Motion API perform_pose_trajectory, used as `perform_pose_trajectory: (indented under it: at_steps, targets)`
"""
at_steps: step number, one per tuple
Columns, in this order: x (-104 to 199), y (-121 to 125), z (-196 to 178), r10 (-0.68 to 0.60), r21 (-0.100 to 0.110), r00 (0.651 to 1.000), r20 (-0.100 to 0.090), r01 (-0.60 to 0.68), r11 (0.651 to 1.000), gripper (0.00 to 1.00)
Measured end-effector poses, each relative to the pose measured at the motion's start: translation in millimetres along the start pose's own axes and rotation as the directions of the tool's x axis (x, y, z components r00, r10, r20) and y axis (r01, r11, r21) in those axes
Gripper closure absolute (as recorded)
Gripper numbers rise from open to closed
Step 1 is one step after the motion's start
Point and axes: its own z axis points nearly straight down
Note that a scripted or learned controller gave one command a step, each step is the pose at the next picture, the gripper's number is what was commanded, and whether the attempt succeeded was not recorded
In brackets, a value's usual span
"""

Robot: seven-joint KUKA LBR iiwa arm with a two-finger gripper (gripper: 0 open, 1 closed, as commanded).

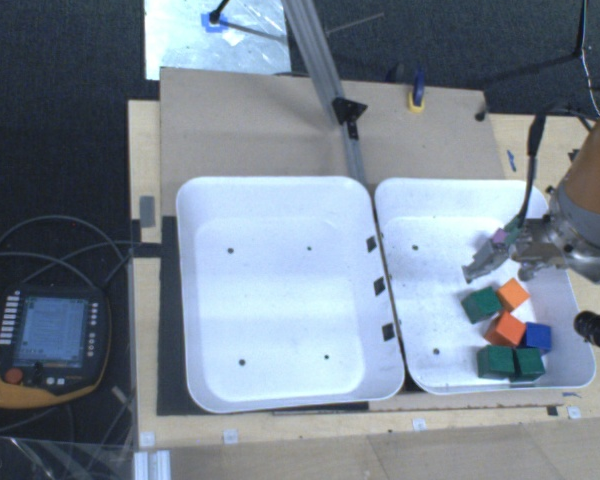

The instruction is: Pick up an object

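Several small blocks lie in the near right part of the right bin [420, 368]. A green block [480, 304] lies furthest left, with an orange block [514, 293] touching its right side. Below them come a second orange block [507, 329] and a blue block [538, 337]. Two green blocks [496, 362] [528, 364] sit against the bin's front wall. My gripper [473, 271] reaches in from the right and hangs just above and left of the upper green block. Nothing shows in its grasp.
The left bin [195, 268] stands beside the right one, with black clips along the shared rim. A slanted metal pole [320, 58] rises behind the bins. A teach pendant [45, 343] with cables lies left of the bench.
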Motion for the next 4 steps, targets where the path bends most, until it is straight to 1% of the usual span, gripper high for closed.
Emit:
perform_pose_trajectory:
  at_steps: [1, 2, 3, 4]
  targets:
    - [0, 0, 0, 0.001, -0.001, 1.000, 0.000, -0.001, 1.000, 0.00]
    - [0, 9, 48, 0.001, 0.005, 1.000, 0.000, -0.001, 1.000, 0.00]
    - [7, 2, 105, 0.002, 0.007, 1.000, -0.001, -0.002, 1.000, 0.00]
    - [7, 1, 157, 0.002, 0.005, 1.000, -0.001, -0.002, 1.000, 0.00]
